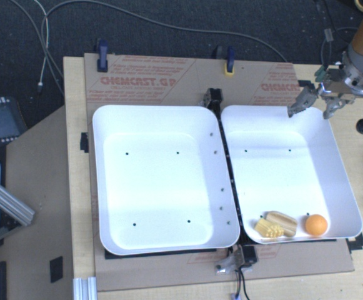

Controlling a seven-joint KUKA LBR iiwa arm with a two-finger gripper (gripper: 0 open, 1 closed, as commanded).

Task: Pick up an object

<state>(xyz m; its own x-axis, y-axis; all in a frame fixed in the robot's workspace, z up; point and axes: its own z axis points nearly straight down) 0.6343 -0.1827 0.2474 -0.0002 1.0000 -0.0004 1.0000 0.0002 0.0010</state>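
Three small objects lie at the near edge of the right bin (pixel 293 167): an orange ball (pixel 316 224), a tan bread-roll shape (pixel 282 219) and a yellow corn-like piece (pixel 269 229) touching it. My gripper (pixel 312 104) hangs over the far right corner of that bin, well away from the objects. Its two fingers are spread apart, open, with nothing between them.
The left bin (pixel 159 177) sits beside the right one on a cardboard-covered bench. Blue and yellow clamps (pixel 229 60) hold the board's far edge. Cables run across the dark floor behind. A black bracket (pixel 213 97) stands between the bins at the far side.
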